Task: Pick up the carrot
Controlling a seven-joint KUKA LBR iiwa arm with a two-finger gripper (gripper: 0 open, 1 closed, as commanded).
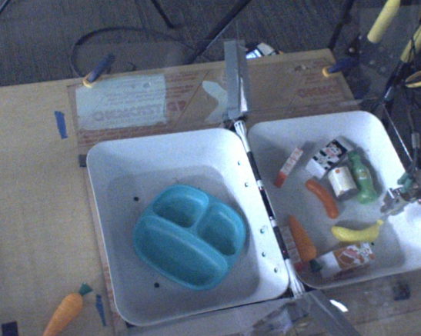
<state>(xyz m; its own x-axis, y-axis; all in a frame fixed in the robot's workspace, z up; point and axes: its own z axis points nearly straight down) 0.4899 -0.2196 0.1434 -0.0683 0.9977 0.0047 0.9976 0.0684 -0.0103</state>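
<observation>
We see one orange plastic carrot lying against the left wall of the right white bin, near a yellow banana, while the gripper hangs at that bin's right rim, its state beyond our telling.

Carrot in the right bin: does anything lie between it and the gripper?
Yes. The banana lies between the gripper at the bin's right wall and the carrot by the left wall.
</observation>
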